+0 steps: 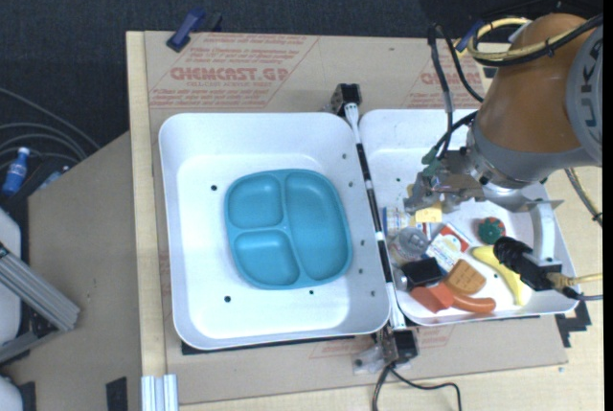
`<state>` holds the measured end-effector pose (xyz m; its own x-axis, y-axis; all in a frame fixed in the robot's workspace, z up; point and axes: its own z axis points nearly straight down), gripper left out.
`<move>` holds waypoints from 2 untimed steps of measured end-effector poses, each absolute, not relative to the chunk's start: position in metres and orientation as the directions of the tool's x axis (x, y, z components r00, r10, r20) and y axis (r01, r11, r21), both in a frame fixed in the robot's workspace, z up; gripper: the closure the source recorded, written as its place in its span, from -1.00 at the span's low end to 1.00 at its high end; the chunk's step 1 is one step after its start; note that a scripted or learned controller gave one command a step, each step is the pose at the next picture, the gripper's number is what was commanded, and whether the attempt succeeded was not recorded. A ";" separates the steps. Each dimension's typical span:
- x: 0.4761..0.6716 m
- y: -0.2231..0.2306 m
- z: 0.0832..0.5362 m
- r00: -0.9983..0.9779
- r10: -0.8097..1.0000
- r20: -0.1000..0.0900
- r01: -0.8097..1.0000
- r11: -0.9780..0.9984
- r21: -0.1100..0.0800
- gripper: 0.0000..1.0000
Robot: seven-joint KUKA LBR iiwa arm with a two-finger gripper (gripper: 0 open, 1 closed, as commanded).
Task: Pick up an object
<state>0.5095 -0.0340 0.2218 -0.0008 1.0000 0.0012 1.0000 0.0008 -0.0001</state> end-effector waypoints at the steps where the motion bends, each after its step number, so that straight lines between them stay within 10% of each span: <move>1: 0.491 -0.005 0.261 -0.001 1.000 0.000 1.000 0.001 0.000 1.00; 2: 0.479 -0.006 0.269 0.000 1.000 0.001 1.000 0.000 -0.002 1.00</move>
<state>0.4790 -0.0064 0.2693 0.0002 1.0000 0.0009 1.0000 -0.0002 -0.0021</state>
